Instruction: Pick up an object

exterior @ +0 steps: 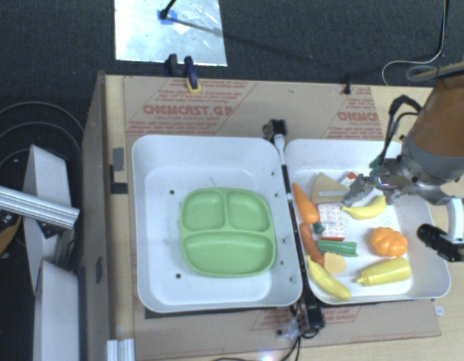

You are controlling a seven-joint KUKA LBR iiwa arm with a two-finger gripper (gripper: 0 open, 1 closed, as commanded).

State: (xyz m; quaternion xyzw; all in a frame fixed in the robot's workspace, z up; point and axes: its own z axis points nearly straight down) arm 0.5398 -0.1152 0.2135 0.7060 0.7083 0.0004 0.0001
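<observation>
Two bins (153,224), green tray (228,230) left, toy food (344,243) right

Right bin (435,277) holds toy foods: two bananas (365,210) (328,280), carrot (306,203), orange pumpkin (388,241), yellow bottle (383,272), green bean (337,247), and what appears to be a cheese wedge (328,189).
</observation>
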